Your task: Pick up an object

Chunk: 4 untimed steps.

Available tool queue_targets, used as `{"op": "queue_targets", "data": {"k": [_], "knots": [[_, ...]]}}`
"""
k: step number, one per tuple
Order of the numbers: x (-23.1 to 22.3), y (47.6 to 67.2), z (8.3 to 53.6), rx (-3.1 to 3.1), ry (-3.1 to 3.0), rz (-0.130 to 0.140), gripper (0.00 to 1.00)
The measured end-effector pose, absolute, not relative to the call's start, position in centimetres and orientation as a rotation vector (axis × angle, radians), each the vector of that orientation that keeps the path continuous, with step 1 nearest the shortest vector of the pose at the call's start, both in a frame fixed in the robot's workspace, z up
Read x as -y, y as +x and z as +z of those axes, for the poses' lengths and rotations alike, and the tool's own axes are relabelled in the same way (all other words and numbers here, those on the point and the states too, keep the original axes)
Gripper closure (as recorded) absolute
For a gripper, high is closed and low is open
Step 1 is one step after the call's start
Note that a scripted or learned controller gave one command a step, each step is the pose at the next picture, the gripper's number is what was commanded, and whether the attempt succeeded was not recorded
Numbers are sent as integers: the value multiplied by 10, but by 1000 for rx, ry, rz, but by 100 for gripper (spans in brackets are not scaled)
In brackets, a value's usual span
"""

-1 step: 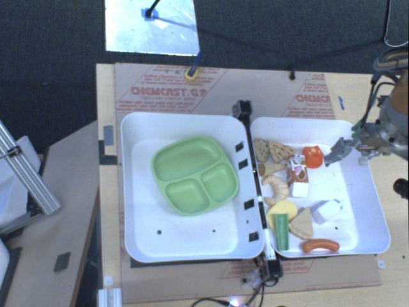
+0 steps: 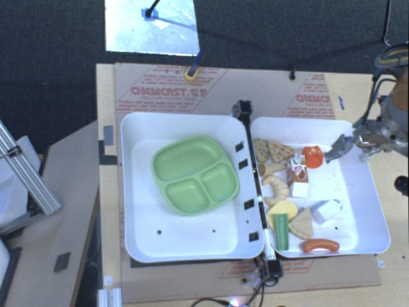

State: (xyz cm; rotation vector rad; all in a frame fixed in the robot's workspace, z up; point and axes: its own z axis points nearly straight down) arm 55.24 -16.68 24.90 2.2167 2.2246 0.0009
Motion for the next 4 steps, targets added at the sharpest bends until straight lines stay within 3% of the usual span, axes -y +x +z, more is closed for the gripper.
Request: {"op": "queue_targets", "data": {"k": [2,3,4], "knots": [[161,553,132,-2225,2223,-3,0],[161,558,108,-2219,2208,15,0],[160,560,119,-2217,2205,22,100]]}}
